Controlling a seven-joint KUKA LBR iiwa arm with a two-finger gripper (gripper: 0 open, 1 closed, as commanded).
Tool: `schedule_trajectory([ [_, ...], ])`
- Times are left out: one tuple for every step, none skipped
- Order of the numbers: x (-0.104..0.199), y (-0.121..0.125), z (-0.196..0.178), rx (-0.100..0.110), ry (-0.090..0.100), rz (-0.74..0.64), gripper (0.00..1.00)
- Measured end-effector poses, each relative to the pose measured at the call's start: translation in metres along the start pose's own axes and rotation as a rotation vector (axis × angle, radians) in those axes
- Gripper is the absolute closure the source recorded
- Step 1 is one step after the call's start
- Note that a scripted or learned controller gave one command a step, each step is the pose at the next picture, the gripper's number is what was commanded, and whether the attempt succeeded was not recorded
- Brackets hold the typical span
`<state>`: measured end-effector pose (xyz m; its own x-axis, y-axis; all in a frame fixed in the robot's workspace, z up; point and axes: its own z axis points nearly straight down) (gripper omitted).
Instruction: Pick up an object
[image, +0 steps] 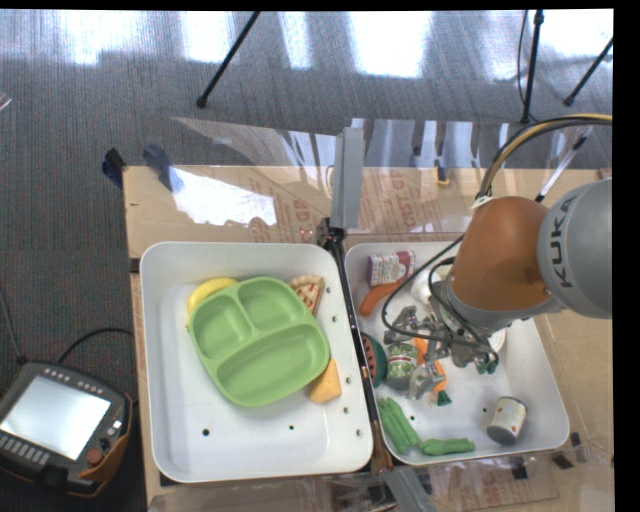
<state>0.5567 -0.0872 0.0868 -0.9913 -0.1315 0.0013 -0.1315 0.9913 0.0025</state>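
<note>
Camera view: the grey-and-orange arm's gripper (428, 352) hangs low in the right white bin (545, 385), over a small green-labelled can (401, 364) and orange scraps. Whether the claw is clenched or released cannot be told, and nothing looks lifted, so the pick seems undone. "KUKA" reads on the arm.

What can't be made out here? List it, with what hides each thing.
- Gripper, camera view: the arm's orange band looms over it; finger state unreadable.
- Small green-lidded jar under the gripper: partly covered, contact unclear.
- Yellow rounded piece and orange wedge: mostly hidden under the green divided plate.
</note>
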Motion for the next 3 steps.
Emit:
schedule_trajectory([
  [-0.003,0.002,-0.012,0.001,-0.006,-0.008,1.00],
  [-0.002,0.003,-0.011,0.000,-0.004,-0.008,0.00],
  [0.003,0.004,0.000,0.000,0.000,0.004,0.00],
])
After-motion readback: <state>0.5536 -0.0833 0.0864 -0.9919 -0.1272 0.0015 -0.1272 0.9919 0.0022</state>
